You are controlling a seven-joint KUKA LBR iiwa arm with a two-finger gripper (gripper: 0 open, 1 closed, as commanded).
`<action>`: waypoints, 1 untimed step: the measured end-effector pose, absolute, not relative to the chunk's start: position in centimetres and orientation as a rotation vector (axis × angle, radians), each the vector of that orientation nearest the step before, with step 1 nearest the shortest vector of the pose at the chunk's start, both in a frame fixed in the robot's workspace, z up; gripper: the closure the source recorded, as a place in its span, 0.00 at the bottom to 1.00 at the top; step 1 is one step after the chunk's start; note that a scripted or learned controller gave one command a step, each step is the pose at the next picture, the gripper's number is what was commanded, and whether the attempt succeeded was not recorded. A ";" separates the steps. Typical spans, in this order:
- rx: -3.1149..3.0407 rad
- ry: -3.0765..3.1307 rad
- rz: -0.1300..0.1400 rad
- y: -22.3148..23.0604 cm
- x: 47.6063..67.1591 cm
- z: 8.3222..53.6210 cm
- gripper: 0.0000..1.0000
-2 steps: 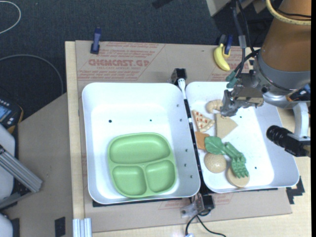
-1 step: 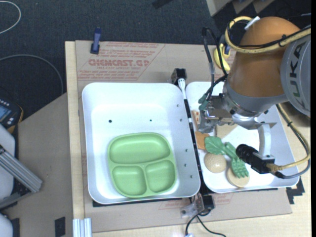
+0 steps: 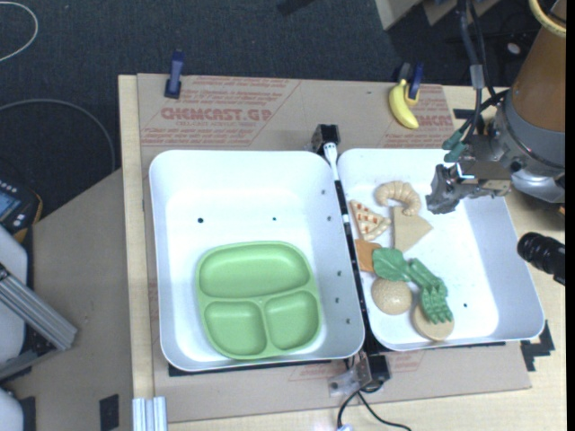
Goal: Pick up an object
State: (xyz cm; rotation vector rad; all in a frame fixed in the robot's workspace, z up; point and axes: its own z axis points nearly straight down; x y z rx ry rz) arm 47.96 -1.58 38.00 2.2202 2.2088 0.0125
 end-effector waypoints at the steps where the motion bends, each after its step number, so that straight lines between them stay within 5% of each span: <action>1: 2.227 2.229 -0.015 1.0 52.5 23.9 1.00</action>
